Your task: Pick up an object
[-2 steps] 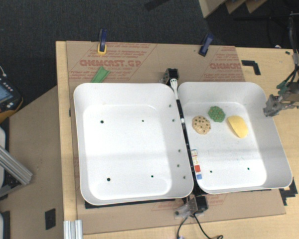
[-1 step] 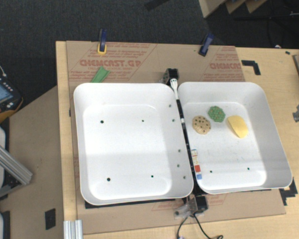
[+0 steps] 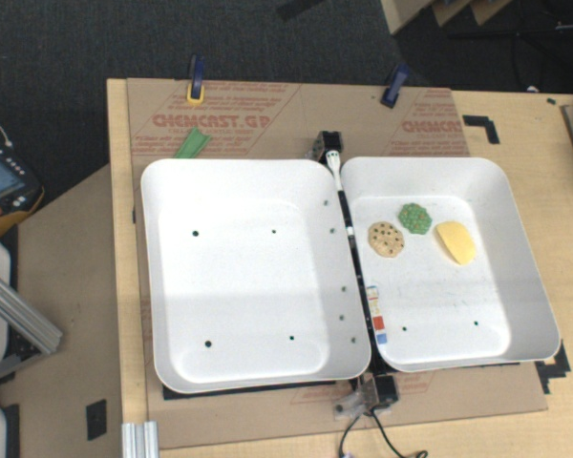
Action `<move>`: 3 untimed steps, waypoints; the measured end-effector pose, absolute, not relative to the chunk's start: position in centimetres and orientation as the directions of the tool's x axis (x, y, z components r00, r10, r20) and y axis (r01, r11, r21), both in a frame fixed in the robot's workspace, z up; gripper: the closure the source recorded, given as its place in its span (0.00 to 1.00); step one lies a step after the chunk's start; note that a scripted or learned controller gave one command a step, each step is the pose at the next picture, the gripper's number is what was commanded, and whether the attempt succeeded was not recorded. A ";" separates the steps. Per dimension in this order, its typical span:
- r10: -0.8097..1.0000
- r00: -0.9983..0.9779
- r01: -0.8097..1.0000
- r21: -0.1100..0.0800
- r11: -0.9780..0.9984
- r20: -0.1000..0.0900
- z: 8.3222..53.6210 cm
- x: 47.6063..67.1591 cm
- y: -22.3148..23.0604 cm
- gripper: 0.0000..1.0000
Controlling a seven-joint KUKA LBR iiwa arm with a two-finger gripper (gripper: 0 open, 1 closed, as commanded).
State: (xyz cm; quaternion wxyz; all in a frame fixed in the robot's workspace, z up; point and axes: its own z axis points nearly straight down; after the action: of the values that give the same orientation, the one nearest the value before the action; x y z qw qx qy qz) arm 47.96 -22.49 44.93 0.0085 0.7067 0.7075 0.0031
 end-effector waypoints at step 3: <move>1.000 0.000 1.000 0.002 0.000 -0.001 37.3 48.0 -2.1 1.00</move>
State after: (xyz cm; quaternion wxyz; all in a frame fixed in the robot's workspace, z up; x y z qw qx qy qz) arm 47.96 -2.09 37.28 0.0009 0.7070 0.7072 0.0004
